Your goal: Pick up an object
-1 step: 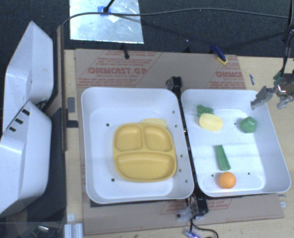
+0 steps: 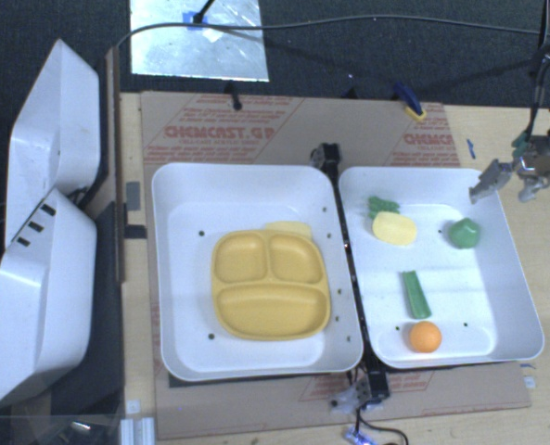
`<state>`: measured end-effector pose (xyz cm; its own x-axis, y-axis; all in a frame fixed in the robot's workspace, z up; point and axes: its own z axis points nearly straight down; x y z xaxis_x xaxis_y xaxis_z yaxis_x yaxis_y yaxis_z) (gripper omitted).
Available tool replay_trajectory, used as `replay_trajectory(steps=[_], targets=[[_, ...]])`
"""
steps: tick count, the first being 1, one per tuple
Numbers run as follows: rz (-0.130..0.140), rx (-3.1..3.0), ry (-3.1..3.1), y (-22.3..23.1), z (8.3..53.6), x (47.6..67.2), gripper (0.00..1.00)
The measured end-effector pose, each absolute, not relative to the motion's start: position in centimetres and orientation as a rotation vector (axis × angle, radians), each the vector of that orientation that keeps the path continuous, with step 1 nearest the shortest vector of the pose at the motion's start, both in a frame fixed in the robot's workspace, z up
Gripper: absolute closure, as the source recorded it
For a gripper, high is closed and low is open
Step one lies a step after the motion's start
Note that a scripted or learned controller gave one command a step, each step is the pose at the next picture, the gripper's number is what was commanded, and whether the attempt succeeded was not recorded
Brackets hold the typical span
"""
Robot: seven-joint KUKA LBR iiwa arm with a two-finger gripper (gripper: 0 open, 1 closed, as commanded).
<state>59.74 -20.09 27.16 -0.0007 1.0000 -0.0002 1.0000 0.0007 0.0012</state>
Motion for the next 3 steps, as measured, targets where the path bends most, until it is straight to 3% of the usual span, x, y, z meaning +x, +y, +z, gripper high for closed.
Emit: replay_trajectory(steps=[3], targets=[[-0.002,2.223,2.223,-19.6,12.2,57.3,0.0]])
